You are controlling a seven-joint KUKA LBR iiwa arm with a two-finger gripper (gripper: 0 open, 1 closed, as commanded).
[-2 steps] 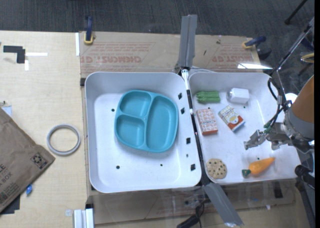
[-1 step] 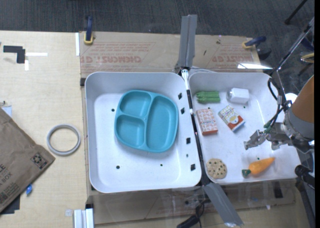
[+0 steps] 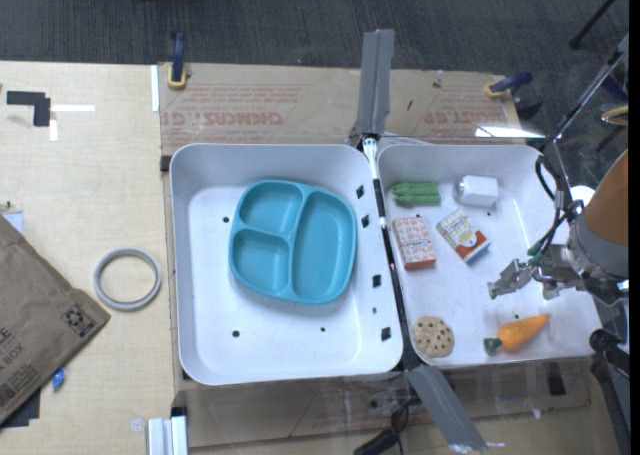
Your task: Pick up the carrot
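I see the right bin (image 3: 520,158) holding the carrot (image 3: 521,331) near its front right corner. My end effector (image 3: 522,278) hovers just above it, fingers spread, pinching nothing. Cookie (image 3: 432,336) lies left.

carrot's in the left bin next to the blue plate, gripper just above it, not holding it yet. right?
Not quite: the carrot lies in the right bin, near its front right corner, not beside the blue plate, which sits alone in the left bin. The camera view shows this. The rest stands: the gripper is just above the carrot, not holding it.
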